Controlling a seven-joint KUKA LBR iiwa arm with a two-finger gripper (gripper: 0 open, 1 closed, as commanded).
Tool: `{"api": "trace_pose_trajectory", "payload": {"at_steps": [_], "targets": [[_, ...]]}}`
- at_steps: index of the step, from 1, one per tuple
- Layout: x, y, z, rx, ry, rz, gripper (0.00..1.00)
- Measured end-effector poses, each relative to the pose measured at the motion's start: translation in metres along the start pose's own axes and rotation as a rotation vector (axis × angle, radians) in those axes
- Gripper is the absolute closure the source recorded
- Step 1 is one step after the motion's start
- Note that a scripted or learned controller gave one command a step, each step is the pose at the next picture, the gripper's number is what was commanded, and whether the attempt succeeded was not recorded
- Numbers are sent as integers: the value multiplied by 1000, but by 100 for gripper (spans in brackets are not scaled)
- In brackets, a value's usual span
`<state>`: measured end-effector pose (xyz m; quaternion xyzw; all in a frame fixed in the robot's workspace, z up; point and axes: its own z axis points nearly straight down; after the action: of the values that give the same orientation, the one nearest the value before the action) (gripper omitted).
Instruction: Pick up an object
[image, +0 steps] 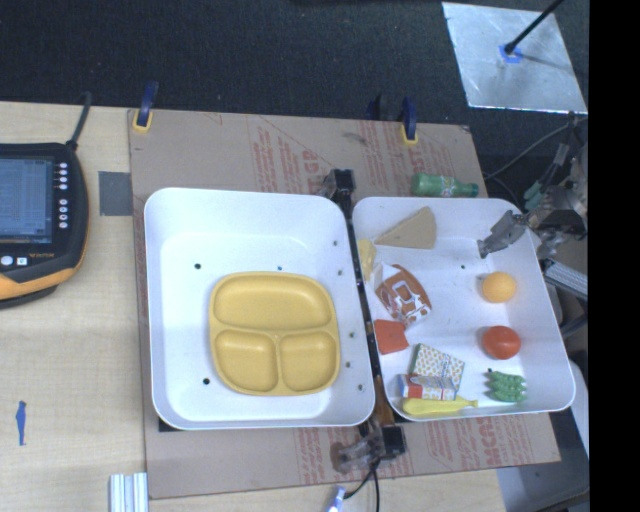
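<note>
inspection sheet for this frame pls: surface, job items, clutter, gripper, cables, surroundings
Surface: cardboard sheet on a wooden bench, two white bins side by side, left bin and right bin.
Job's things: right bin holds an orange ball, red tomato, tan wedge, green pods, small printed box, yellow banana.
Clutter: yellow divided tray in the left bin; green bottle lying on the cardboard behind the right bin.
Grippers: gripper at the right bin's far right corner, holding nothing visible.
Cables: dark leads at far right.
Surroundings: teach pendant at left.
</note>
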<state>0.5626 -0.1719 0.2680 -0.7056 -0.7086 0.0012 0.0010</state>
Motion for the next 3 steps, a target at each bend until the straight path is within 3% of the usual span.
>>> {"api": "trace_pose_trajectory", "payload": {"at_steps": [1,2,3], "targets": [[-40,-17,127,3,0,0,0],[-40,61,176,0,0,0,0],[-40,94,175,-2,1,0,0]]}}
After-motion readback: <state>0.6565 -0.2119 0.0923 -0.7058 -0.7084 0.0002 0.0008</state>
